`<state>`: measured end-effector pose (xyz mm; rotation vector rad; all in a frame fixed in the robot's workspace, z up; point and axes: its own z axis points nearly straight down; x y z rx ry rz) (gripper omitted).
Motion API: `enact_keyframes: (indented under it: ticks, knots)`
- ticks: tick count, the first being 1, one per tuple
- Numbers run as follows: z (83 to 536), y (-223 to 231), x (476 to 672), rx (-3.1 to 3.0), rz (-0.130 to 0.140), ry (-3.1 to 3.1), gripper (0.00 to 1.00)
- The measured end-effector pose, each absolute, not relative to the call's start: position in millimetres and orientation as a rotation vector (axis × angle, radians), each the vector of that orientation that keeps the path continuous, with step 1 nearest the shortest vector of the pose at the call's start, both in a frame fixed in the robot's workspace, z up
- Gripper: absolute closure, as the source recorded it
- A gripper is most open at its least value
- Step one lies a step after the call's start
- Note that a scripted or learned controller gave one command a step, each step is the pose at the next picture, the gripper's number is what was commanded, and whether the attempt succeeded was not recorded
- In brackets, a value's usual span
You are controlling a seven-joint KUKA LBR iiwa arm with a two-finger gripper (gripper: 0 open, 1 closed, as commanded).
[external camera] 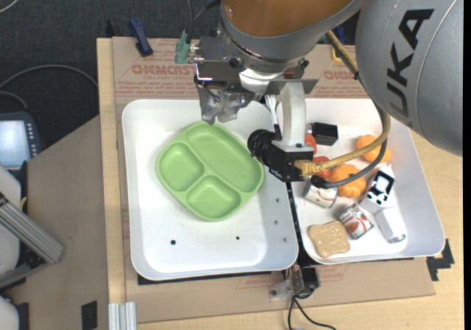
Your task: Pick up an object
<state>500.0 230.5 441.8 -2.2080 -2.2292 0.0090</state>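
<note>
A light green divided plate (pixel 210 170) lies flat in the middle of the left bin (pixel 147 247). My gripper (pixel 219 107) hangs from the grey and orange arm just above the plate's far rim, near the back of the left bin. I see nothing held in it. A black fitting with a brass-tipped cable (pixel 274 155) hangs from the wrist over the divide between the two bins.
The right bin (pixel 423 236) holds several small things: orange fruit-like pieces (pixel 353 174), a black box (pixel 324 131), a black-and-white block (pixel 380 188), a red-and-white can (pixel 357 222), a tan cracker (pixel 329 240) and a grey tube (pixel 390 227). The arm's body covers the back right.
</note>
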Motion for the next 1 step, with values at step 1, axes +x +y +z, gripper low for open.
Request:
enact_keyframes:
  ticks: [1]
  knots:
    - [299.3, 198.0, 552.5, -2.225, 0.023, -2.212, 1.0]
